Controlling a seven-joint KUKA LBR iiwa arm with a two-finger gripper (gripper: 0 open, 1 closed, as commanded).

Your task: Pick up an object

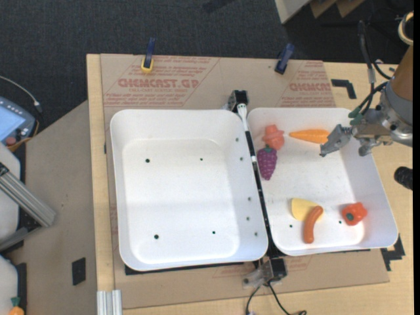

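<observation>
near the top of the right bin (387, 209) lies a toy carrot (310, 136), its long side running left to right. just to its right hangs the pincer (349, 143), fingers spread open and holding nothing.

We see a grey arm (401, 90) with an orange band on top, black cables along it, and a grey metal end effector (348, 143) with dark fingers.

Toy foods (268, 162) in right bin (382, 195)
</observation>
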